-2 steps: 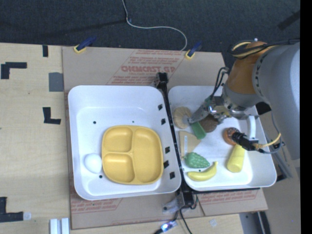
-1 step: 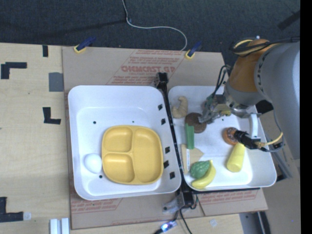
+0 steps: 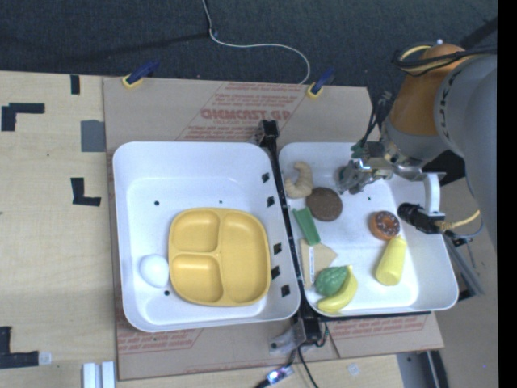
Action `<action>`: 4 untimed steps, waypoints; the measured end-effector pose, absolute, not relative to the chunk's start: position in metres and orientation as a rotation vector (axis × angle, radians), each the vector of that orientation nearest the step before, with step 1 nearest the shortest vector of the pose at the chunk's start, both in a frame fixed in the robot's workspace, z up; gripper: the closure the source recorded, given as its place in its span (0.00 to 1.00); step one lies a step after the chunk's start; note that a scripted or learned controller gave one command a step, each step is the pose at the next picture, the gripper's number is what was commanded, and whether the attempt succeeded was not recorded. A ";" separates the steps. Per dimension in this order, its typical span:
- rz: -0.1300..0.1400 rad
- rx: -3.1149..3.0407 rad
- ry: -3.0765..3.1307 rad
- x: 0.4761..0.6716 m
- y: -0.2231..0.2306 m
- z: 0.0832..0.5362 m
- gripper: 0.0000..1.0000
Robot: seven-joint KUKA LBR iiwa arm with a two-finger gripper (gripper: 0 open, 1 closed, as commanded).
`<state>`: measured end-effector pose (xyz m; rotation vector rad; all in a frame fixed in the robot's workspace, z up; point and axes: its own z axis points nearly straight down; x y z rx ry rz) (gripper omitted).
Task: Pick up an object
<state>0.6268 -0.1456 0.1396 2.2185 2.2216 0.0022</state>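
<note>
A robotics lab test bench, seen from above; 2 shallow white bins sit side by side on a cardboard sheet held by clips; black tape marks dot the pale wooden bench top; a white cable trails over dark carpet; a grey and orange robot arm reaches in.

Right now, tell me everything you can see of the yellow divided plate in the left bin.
The yellow plate is a rounded-square tray of matte plastic by its look, split by raised ridges into three compartments: two small ones on the left side, one long one on the right. It lies flat, right side up, on the floor of the left bin, toward the near edge. A white ball sits against its left rim. Nothing lies in its compartments.
</note>
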 end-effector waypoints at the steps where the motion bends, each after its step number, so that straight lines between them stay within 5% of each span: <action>1: 0.002 2.218 2.222 0.624 -0.141 0.183 1.00; 2: 0.003 2.218 2.221 0.625 -0.141 0.227 1.00; 4: -0.004 2.220 2.229 0.572 -0.054 0.212 1.00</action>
